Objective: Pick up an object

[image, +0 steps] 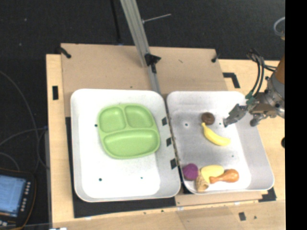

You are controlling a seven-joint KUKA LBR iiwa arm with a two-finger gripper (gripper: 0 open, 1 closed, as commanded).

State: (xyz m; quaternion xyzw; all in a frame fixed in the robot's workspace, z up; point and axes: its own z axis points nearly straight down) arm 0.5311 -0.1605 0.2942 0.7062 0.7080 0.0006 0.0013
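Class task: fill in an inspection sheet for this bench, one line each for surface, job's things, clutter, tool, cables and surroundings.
Surface: tan bench bearing a left bin and a right bin, side by side.
Job's things: in the right bin, a banana, a brown ball just above it, a purple ball, a yellow piece and an orange piece at the near edge.
Clutter: green divided plate in the left bin.
Tool: tool over the right bin's right side, apart from the banana, open, holding nothing.
Cables: dark cables above the wrist; others on the floor at left.
Surroundings: metal pole, screen at lower left.
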